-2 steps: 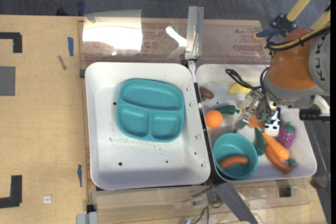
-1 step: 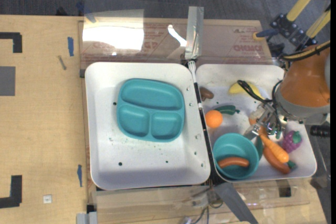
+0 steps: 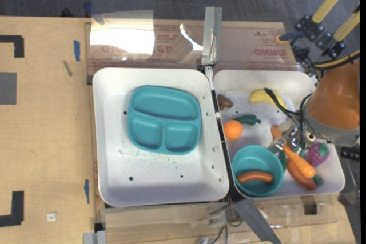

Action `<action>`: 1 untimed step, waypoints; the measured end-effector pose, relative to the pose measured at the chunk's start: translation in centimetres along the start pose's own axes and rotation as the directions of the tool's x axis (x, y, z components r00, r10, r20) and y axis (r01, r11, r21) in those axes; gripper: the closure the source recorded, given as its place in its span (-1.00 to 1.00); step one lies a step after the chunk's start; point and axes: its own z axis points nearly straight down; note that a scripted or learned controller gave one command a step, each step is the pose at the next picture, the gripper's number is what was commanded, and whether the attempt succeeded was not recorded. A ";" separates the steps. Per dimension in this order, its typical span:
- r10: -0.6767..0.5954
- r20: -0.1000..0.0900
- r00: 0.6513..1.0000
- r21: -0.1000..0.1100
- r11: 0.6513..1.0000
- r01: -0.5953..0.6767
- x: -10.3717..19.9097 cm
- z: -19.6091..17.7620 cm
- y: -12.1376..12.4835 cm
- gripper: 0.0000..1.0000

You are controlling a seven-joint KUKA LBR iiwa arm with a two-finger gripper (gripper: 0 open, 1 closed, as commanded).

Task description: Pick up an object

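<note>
My gripper (image 3: 287, 139) reaches down into the right bin (image 3: 240, 82) under the arm's orange band (image 3: 338, 102). Its tip sits just above the top end of a toy carrot (image 3: 301, 166) and beside a small orange piece (image 3: 276, 131). A teal bowl (image 3: 257, 159) holding a red sausage (image 3: 255, 177) lies just left of and below the gripper. Purple grapes (image 3: 317, 152) lie to its right. An orange ball (image 3: 233, 130), a dark green vegetable (image 3: 247, 119), a banana (image 3: 264, 96) and a brown item (image 3: 224, 102) lie farther left and up.
The left bin (image 3: 108, 140) holds a teal divided plate (image 3: 164, 119). A clear upright panel (image 3: 210, 37) stands behind the divide between the bins. Yellow struts and black clamps (image 3: 317, 31) cross the upper right. Wooden bench (image 3: 40, 123) extends left.
</note>
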 end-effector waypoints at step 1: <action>0.152 -0.042 0.988 0.022 0.988 -0.151 -0.7 1.0 -1.1 -1.00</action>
